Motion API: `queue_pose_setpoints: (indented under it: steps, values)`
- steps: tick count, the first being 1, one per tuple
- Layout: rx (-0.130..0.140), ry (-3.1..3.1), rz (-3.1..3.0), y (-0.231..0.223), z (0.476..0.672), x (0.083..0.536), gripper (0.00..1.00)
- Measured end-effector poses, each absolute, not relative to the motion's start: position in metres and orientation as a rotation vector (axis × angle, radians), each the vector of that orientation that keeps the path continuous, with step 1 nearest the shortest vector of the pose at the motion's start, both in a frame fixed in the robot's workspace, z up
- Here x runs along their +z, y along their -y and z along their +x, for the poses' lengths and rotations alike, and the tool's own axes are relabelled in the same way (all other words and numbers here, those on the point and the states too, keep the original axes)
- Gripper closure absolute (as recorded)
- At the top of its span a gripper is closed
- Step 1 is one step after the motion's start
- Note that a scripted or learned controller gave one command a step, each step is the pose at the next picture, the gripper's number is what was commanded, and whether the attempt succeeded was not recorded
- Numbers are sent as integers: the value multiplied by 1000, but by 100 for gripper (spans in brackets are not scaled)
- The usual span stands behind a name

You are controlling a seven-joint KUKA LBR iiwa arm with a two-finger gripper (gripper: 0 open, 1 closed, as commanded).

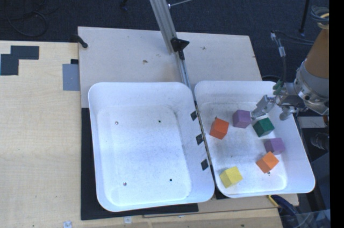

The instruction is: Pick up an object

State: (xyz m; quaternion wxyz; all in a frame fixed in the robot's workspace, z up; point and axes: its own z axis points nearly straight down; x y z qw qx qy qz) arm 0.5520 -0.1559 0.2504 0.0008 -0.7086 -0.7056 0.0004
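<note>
End effector [264,107] is being positioned above the small dark green cube [264,127]; finger state cannot be told. Purple cube [242,118] should be cleared during descent.

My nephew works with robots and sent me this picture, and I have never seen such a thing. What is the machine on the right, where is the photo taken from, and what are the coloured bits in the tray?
The photo comes from one fixed camera above a bench, looking down at a slant. On the bench sit two shallow white bins side by side: the left bin and the right bin. The machine on the right is a robot arm. Its tip carries a gripper, a two-finger claw for picking things up.

The coloured bits are small blocks, all in the right bin: two orange blocks, two purple blocks, a green block and a yellow block. The gripper is beside the upper purple block and the green one. I cannot tell whether it holds anything.
</note>
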Motion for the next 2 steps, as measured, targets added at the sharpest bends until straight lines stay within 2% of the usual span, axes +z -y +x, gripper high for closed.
queue_pose_setpoints:
  steps: [1, 2]
  values:
    - [6, 2216, -2221, 179, 526, 236, 0]
    - [-3, 2225, -2222, 167, 505, 297, 0]
